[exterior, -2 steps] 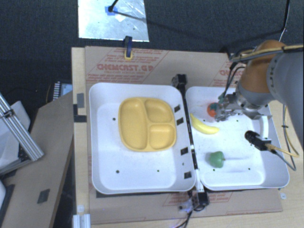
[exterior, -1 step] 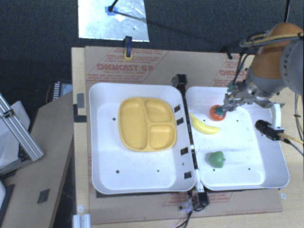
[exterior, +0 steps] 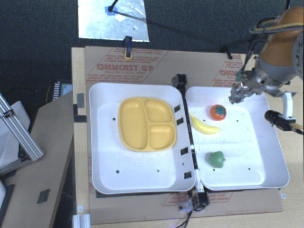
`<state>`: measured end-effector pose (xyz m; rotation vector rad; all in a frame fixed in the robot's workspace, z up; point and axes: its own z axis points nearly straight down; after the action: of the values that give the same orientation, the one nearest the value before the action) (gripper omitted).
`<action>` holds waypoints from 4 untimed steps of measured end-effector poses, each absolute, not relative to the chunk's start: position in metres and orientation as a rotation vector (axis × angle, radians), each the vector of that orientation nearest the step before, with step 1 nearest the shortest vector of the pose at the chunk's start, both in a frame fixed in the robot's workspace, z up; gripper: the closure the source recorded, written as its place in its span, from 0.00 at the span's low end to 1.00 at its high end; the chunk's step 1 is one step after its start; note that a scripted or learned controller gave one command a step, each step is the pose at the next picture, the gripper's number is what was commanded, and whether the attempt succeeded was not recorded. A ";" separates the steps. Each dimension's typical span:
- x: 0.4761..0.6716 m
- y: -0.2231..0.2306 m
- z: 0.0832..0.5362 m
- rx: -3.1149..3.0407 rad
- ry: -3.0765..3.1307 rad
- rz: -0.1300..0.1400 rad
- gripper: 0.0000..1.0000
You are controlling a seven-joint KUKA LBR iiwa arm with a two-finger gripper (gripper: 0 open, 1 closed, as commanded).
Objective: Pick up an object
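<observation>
The right bin [exterior: 266,141] holds a red tomato [exterior: 218,111], a yellow banana [exterior: 204,126] just left of and below it, and a green pepper [exterior: 216,158] nearer the front. My gripper [exterior: 236,95] hangs over the bin's far edge, up and to the right of the tomato and apart from it. Nothing shows between its fingertips.
A yellow divided plate [exterior: 146,124] lies in the left bin [exterior: 109,170]. A black clamp strip [exterior: 185,127] runs between the two bins. A shiny sheet [exterior: 114,13] lies beyond the bench, and a black fitting [exterior: 278,119] sits at the right bin's right rim.
</observation>
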<state>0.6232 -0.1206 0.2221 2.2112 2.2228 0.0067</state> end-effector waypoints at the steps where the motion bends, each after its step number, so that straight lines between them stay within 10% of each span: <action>1: 0.625 -0.121 0.277 2.209 2.224 0.007 1.00; 4: 0.611 0.018 0.268 2.211 2.232 0.003 1.00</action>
<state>0.6107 0.0181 0.2683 2.2111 2.2316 0.0027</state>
